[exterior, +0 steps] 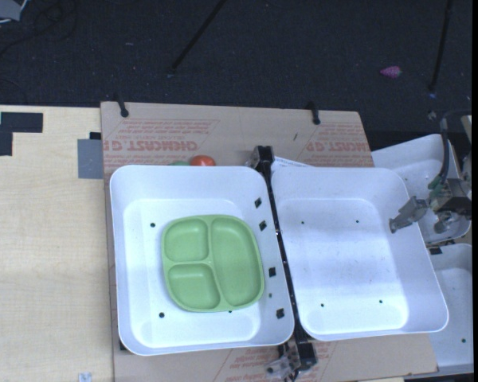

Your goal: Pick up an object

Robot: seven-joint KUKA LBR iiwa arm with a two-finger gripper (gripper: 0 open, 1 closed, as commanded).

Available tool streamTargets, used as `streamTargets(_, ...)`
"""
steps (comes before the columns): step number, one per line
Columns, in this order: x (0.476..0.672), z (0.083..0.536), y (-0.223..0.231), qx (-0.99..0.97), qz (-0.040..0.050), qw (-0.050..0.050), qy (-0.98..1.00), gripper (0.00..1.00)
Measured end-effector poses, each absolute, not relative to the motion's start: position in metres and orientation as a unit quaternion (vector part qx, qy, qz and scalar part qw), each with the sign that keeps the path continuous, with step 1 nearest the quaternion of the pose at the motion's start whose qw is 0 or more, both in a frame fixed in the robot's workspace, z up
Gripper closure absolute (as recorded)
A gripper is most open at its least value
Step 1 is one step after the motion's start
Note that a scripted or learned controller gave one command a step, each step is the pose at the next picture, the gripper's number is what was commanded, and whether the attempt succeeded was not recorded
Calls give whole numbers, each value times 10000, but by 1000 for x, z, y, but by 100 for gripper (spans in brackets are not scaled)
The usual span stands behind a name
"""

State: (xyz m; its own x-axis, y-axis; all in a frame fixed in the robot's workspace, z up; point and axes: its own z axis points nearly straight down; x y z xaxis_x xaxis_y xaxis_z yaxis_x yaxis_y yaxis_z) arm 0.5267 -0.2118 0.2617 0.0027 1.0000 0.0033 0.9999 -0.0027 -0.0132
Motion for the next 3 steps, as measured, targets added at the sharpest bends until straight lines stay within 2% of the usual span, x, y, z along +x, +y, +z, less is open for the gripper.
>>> streamTargets(1, 529, 268, -212, -7070, 5, 5, -7072, 0)
streamTargets(3, 535, 145, -201, -7071, 13, 37, -7071, 0)
